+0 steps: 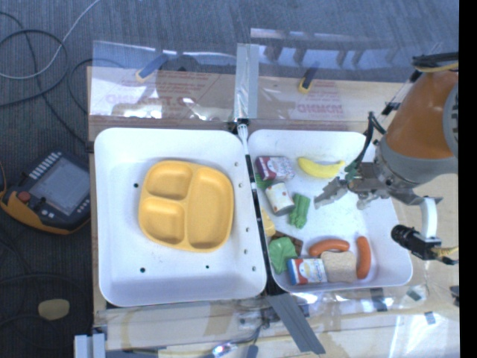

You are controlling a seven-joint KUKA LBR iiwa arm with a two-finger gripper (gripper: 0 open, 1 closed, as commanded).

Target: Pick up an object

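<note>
1. Two shallow white bins sit side by side on the bench. The left white bin (112, 200) holds a yellow plastic divided plate (186, 203) with three compartments, lying flat near its centre.
2. The right white bin (387, 222) is the busy one. Up top, a yellow plastic banana (319, 168) lies with its long axis roughly left to right, sagging slightly in the middle.
3. Just left of the banana there's a small dark red packet (274, 168), and below that a white cylindrical can (279, 198) lying tilted.
4. A green plastic piece (299, 210) lies beside the can, long axis near upright in view; another green lump (281, 253) sits lower left.
5. Along the bottom: an orange-red sausage (329, 246) lying left to right, a second orange-red sausage (363, 256) pointing up and down, and a white carton with a blue and red label (307, 271) touching a tan bread slice (340, 265).
6. The grey two-finger gripper (337, 189) hangs over the right bin, just below the banana's right end, fingers apart with nothing between them.
</note>
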